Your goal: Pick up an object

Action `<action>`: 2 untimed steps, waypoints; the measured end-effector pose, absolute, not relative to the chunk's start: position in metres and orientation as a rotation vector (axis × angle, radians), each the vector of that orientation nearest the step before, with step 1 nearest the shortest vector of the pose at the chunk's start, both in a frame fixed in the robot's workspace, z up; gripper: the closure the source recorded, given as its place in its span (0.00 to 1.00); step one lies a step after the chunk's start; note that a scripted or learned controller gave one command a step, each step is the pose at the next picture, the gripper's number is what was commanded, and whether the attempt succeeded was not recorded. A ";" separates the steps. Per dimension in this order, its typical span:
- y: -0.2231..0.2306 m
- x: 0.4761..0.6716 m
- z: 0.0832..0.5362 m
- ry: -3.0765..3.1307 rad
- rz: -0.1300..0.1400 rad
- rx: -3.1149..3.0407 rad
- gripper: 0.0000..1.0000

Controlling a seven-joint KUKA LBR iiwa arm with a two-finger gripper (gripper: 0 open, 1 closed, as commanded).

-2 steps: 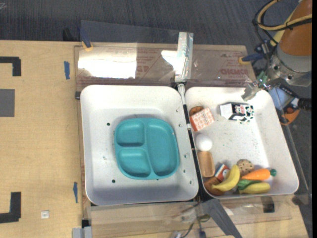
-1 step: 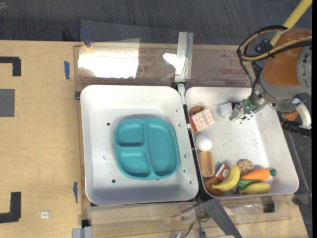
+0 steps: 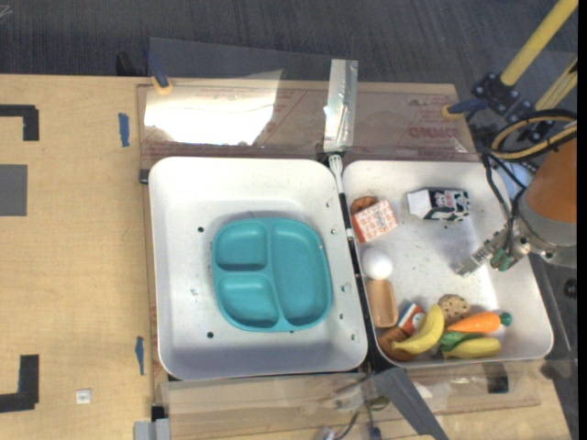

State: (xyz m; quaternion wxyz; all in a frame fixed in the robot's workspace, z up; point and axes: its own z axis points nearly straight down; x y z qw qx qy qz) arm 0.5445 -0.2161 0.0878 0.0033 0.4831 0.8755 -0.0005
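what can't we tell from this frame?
- Gripper, camera view: small and blurred over the right bin; finger state unreadable, nothing seen between them.
- Toy food pile at the bin's near edge: banana and carrot overlap other pieces, so those beneath can't be identified.
- Small carton: print too small to read.
- Arm: cut off by the right edge.

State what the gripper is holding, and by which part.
Nothing is held: the two-finger gripper hangs over bare floor of the right-hand white bin, with no object between its fingers.
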 end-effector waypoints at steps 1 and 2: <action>-0.224 0.571 0.184 2.800 0.004 1.390 1.00; -0.196 0.561 0.441 2.767 0.004 1.456 1.00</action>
